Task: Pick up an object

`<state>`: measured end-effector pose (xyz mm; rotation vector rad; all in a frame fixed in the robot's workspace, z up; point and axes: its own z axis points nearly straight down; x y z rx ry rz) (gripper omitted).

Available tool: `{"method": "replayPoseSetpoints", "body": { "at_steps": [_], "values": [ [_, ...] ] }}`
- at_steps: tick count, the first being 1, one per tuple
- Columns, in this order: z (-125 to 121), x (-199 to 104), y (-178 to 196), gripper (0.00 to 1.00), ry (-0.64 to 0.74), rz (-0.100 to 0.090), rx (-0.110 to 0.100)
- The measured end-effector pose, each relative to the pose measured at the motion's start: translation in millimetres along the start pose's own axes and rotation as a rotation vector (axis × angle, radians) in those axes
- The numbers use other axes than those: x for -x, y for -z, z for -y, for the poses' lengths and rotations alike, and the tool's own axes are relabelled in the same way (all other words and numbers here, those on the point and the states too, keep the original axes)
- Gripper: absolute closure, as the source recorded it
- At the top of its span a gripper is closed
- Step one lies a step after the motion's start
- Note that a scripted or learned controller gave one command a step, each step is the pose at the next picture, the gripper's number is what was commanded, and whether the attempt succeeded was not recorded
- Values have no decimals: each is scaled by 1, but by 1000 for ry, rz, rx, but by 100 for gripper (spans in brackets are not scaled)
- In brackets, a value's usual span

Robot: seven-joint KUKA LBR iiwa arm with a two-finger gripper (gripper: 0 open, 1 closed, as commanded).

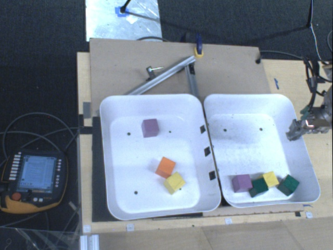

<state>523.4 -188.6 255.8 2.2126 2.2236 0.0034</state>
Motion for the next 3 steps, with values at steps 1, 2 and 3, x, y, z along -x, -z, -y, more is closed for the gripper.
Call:
{"method": "replayPoseSetpoints", "body": {
  "at_steps": [1,2,3],
  "values": [
    [-10,-50,8,100,6,-3,-1],
    [-17,-110,-4,100,7,-4,-3],
    [-33,-158,-14,100,6,-4,-3]
  ]
}}
